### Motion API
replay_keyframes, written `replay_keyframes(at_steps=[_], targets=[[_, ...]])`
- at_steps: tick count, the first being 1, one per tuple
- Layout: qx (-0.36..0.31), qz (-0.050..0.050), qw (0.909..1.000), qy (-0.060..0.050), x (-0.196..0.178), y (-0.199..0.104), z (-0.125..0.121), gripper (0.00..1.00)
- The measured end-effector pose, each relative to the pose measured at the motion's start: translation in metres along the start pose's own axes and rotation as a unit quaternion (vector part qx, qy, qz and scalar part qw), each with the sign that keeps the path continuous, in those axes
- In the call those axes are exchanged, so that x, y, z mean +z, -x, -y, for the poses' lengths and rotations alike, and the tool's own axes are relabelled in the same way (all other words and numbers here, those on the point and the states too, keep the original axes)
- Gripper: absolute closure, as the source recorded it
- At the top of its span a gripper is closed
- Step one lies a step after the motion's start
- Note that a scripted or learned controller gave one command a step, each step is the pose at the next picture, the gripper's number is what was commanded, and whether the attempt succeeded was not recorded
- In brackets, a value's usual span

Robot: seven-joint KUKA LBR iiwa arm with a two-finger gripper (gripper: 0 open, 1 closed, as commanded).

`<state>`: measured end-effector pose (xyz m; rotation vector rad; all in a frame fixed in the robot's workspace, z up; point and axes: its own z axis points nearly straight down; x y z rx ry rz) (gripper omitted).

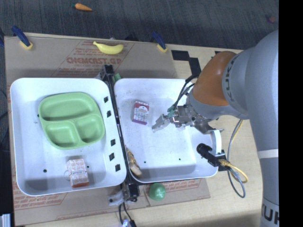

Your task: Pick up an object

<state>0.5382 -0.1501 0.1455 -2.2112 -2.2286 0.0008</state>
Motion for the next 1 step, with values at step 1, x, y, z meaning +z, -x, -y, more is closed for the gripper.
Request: replay_keyframes(at_steps=[1], targets=[[0.001,0.000,1.0000,-0.002,0.0549,-0.0476,0.0625,0.00]])
